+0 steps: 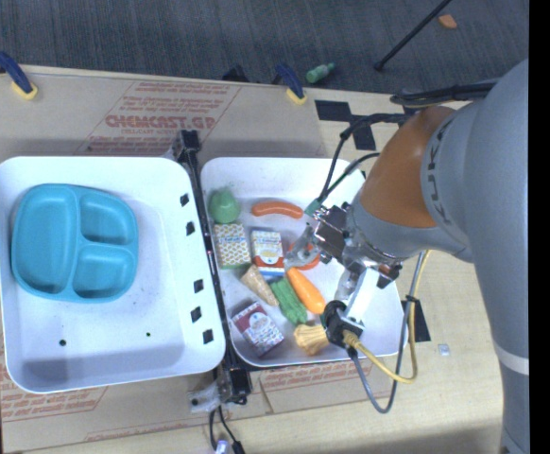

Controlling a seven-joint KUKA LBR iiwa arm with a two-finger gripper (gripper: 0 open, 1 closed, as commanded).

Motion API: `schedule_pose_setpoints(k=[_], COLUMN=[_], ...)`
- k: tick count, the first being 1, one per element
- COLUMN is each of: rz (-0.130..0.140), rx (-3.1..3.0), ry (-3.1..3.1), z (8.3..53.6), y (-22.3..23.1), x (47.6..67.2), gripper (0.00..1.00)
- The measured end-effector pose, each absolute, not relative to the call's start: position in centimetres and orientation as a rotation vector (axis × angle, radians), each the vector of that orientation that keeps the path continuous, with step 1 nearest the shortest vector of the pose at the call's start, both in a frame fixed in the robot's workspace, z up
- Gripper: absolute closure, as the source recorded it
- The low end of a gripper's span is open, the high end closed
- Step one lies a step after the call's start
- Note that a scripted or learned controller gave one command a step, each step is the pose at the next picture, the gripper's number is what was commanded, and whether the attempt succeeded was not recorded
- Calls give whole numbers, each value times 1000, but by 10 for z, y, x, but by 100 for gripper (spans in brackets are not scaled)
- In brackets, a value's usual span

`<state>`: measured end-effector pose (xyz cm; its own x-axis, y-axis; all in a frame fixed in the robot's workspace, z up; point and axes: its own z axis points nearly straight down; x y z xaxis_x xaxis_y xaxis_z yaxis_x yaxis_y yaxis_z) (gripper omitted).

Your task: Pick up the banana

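In the right bin (369, 173), a short pale-yellow piece (310, 340) lies near the front wall. It is the only yellowish item, so I take it for the banana. Robot hardware covers its right end. My gripper (309, 242) hangs low over the middle of this bin, just above the orange carrot (304, 291) and well behind the banana. Nothing can be made out in its grasp.
Around the gripper lie a red sausage (277, 209), a green vegetable (223, 204), two small packets (233, 246), a tan cone (259, 286), a green cucumber (287, 302) and a dark red packet (258, 327). The left bin (95, 348) holds a blue divided plate (74, 241).
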<state>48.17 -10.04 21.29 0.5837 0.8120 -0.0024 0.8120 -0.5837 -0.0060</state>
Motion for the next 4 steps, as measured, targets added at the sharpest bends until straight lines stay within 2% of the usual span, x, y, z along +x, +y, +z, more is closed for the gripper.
schedule_pose_setpoints(k=[1, 2, 3, 4], rz=[7, 4, 10, -6], rx=[-2783, -2646, -2749, -2569], ry=[-1447, -1688, -1511, -1808], z=[191, 253, 184, 94], y=[-23, 34, 112, 185], x=[476, 529, 475, 482], gripper=[0, 0, 0, 0])
